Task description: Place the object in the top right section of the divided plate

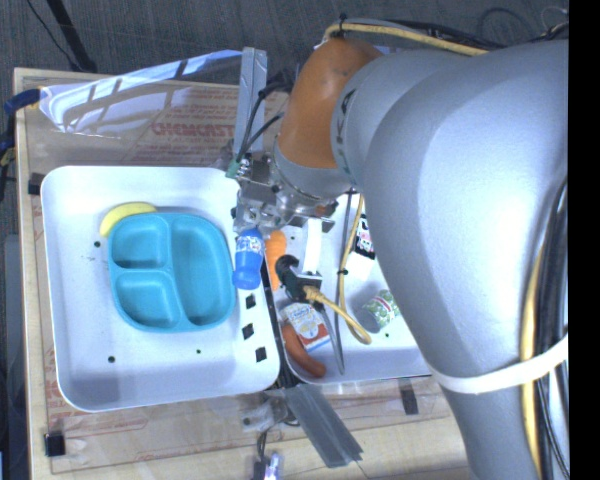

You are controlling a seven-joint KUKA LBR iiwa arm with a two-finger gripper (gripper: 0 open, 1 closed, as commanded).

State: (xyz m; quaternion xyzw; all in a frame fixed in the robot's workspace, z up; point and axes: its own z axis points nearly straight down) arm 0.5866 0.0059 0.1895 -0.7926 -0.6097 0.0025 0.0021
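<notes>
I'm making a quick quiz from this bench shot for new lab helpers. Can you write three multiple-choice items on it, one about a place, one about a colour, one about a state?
1. Which bin holds the divided plate?
A. left bin
B. right bin
C. neither

2. What colour is the plate?
A. red
B. blue
C. white

3. What lies in the plate's sections?
A. a bottle
B. a sausage
C. nothing

Answers: 1 A, it sits in the left bin. 2 B, it is plainly blue. 3 C, all sections show bare; the blue bottle hangs beside the plate, under the gripper.
</notes>
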